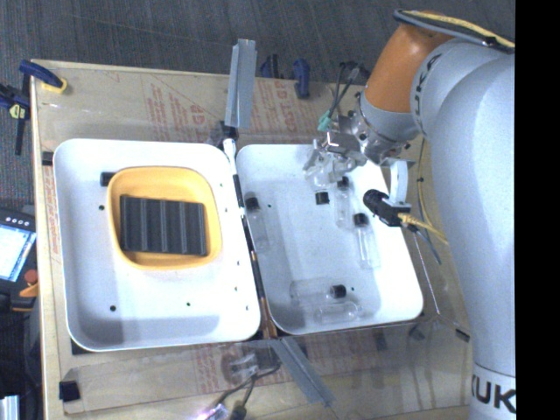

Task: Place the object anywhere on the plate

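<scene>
While the grey arm (464, 173) reaches in over the right bin (297, 261), its tool (337, 160) hangs above that bin's far edge; whether it is open or closed, or grips anything, cannot be told. Clear plastic pieces (363, 234) lie scattered on the right bin's floor. On the left bin (87, 304) sits the yellow plate (162, 182) with a dark ribbed centre, well apart from the tool.

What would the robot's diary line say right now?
gripper: above right bin's top edge | plate: in left bin
</scene>
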Controlling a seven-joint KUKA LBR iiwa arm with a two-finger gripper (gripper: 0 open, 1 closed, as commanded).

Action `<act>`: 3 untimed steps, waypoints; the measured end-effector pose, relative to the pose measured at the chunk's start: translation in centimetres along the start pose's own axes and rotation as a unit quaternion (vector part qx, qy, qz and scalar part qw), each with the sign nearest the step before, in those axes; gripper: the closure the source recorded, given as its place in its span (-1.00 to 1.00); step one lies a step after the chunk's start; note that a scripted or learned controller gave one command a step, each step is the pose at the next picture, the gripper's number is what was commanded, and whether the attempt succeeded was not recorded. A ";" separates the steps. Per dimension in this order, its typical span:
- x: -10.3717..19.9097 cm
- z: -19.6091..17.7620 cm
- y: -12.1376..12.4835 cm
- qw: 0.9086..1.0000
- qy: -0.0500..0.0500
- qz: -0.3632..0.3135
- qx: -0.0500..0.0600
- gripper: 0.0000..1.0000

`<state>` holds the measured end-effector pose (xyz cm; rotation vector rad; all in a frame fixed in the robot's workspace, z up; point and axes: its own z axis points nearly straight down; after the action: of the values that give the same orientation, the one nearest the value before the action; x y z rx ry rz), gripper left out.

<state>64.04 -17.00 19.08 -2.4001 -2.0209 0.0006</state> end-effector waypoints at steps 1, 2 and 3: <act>5.7 -1.7 -4.0 0.987 -0.001 -0.160 0.001 1.00; 14.1 -2.6 -2.2 0.972 -0.002 -0.234 -0.001 1.00; 14.6 0.0 -4.3 0.934 -0.001 -0.357 0.001 1.00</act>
<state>62.31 -1.87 19.16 -1.5220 -2.7446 0.0036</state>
